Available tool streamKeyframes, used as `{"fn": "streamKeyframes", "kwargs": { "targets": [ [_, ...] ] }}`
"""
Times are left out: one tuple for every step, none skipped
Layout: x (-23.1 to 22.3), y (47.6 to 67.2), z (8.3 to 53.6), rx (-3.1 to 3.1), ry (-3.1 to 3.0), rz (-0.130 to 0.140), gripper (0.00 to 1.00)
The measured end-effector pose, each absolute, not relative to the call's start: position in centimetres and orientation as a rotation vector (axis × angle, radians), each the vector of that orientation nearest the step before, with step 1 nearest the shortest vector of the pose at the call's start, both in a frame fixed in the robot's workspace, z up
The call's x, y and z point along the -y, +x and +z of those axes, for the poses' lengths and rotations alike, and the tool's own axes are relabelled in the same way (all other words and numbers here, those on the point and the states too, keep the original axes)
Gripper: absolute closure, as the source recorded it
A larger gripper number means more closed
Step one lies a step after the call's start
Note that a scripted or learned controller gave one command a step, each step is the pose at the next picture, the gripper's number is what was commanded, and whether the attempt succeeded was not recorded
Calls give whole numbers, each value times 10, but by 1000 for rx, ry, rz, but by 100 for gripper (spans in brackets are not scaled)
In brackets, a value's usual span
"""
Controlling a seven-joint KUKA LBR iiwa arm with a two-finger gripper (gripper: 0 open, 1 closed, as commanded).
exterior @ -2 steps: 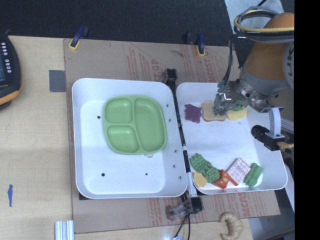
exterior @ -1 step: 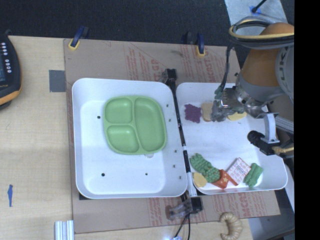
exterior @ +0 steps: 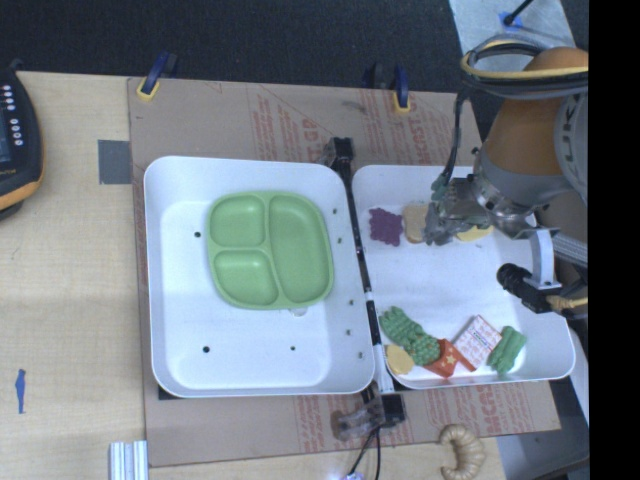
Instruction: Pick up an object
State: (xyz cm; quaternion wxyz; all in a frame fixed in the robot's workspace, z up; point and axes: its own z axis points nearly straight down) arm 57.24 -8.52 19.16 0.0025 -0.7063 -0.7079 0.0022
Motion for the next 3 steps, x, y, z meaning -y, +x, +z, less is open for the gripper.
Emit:
{"fn": "streamKeyframes", "kwargs": {
  "targets": [
    [81, 569, 192, 2222, -2213, 7, 100],
    [81, 569, 192, 2220, -2213, 8, 100],
    [144, 517, 137, 2213, -2218, 12, 100]
  ]
}}
